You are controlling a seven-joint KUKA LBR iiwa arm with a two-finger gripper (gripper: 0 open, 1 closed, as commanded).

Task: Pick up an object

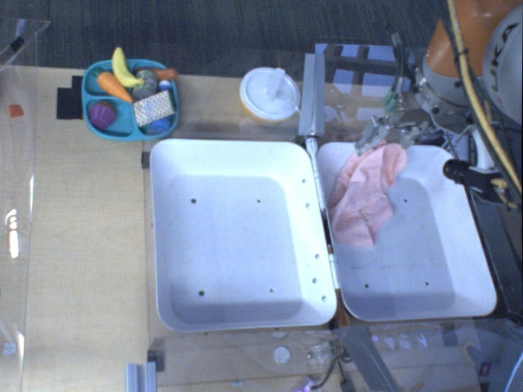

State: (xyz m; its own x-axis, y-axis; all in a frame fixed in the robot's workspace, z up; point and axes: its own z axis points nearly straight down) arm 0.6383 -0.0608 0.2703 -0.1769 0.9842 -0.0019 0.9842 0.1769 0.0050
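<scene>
A pink cloth (pixel 364 196) hangs in a long fold over the upper left part of the right white bin (pixel 445 296). Its top end is bunched between the fingers of my gripper (pixel 386 140), which is shut on it near the bin's back edge. The cloth's lower end rests on the bin floor close to the left wall. The grey arm with its orange band (pixel 470 23) reaches in from the upper right.
The left white bin (pixel 237 305) lies beside the right one. A white lidded cup (pixel 270 94) stands behind the bins. A teal tray (pixel 88 109) of toy food sits at the back left on the wooden bench.
</scene>
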